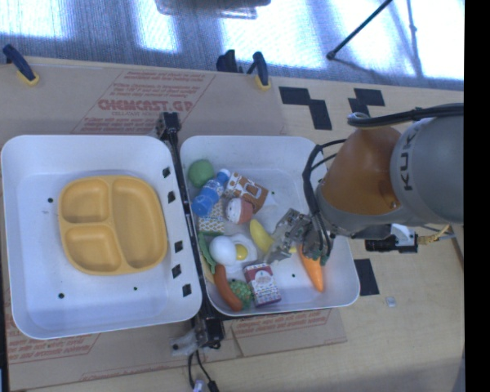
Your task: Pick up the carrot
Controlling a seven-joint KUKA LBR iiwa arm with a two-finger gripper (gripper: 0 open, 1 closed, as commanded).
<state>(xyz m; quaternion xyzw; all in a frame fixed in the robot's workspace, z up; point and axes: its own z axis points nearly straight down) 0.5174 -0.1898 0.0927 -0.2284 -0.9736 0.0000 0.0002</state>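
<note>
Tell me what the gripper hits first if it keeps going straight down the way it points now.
Most likely the carrot. The gripper points down into the right bin with the carrot's green top right beside it. Depth is unclear from above, so it might meet the bin floor beside the carrot instead.

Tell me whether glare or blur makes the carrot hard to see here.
Camera view: sunlight streaks the floor above the bench; the carrot lies evenly lit in the right bin, free of glare, slightly soft, its green top under the end effector.
</note>
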